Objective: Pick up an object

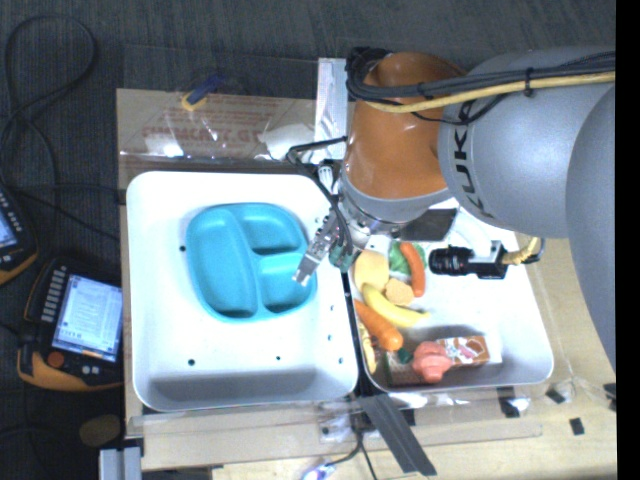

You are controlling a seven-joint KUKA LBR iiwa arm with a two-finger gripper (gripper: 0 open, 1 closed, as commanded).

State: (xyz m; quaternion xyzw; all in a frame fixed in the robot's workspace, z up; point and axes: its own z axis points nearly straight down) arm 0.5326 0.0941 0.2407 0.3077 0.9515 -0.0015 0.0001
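Pincer [312,258] hangs over the left bin's [160,368] right edge, above the blue tray [235,263]; can't tell its state, too blurry. Food sits piled at the right bin's [535,353] left edge. I'd pick the banana [385,306] and center on it before dropping.

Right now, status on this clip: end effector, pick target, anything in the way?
End effector low over the wall between bins, beside blue tray. Nothing seen gripped. Toy food pile in right bin, untouched. Arm hides part of that bin.
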